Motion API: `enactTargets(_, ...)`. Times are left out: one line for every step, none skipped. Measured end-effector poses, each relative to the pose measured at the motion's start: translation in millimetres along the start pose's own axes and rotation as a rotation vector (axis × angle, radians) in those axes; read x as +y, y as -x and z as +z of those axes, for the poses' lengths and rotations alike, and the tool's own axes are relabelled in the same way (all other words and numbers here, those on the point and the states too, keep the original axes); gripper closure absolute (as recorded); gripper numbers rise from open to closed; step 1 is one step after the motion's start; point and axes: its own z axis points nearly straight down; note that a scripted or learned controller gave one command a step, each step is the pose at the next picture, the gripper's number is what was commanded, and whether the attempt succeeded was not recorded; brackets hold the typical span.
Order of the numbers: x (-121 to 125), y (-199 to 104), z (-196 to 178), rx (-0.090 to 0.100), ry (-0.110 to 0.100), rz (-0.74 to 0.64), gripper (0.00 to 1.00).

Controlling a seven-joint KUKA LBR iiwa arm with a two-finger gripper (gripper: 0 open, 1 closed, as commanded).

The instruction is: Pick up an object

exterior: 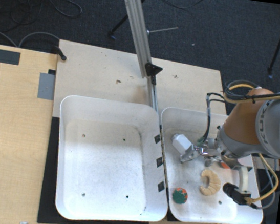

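My gripper [188, 152] is low inside the right bin [249, 217], near its upper left part, on the end of the grey arm with its orange band [242, 120]. A pale grey block [180, 141] lies right at the gripper's tip; whether it is held or only touched cannot be made out. A tan croissant-shaped piece [211, 182] lies on the bin floor just below and right of the gripper. A small green and red ball [180, 195] rests near the bin's lower left corner.
The left bin [78, 110] sits beside the right one, with black clips [160, 161] along the shared rim. A slanted aluminium post [140, 36] rises behind the bins. Cables [267, 178] hang at the arm's right side.
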Motion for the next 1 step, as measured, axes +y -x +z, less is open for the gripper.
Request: enactTargets(0.1,0.6,0.2,0.001,0.000,0.004,0.00)
